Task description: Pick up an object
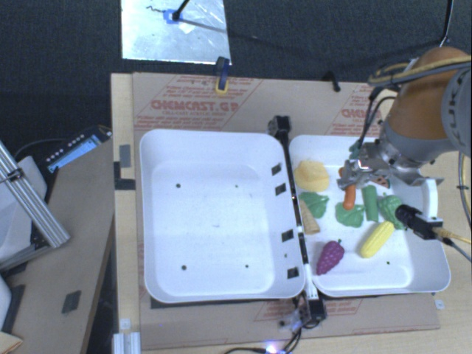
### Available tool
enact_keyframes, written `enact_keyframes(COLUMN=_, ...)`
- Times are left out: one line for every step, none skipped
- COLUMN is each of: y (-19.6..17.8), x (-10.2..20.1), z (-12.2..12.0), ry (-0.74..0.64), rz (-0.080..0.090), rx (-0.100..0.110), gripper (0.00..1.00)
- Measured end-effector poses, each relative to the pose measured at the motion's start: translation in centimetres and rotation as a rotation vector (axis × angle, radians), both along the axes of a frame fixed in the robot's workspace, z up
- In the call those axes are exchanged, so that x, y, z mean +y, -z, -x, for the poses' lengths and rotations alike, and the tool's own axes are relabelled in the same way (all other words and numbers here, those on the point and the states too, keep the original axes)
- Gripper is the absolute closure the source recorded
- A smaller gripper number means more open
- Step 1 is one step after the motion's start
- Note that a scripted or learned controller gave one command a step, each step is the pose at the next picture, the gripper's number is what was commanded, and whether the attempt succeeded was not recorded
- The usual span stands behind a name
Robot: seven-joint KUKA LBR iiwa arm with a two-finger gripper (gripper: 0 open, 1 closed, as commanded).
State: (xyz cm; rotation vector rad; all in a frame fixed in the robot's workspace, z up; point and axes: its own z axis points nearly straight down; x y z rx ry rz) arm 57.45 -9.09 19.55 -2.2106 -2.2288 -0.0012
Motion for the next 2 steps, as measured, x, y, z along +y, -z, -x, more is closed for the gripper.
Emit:
enact_keyframes(y=-5.1, x=7.8, z=-4.3, ry=-0.005, rz=0.001, rx=-0.010, gripper=1.00)
enact_keyframes(y=-13.8, x=18.2, z=-2.6, ry=-0.007, rz=-0.002, rx=-0.012, gripper=1.00)
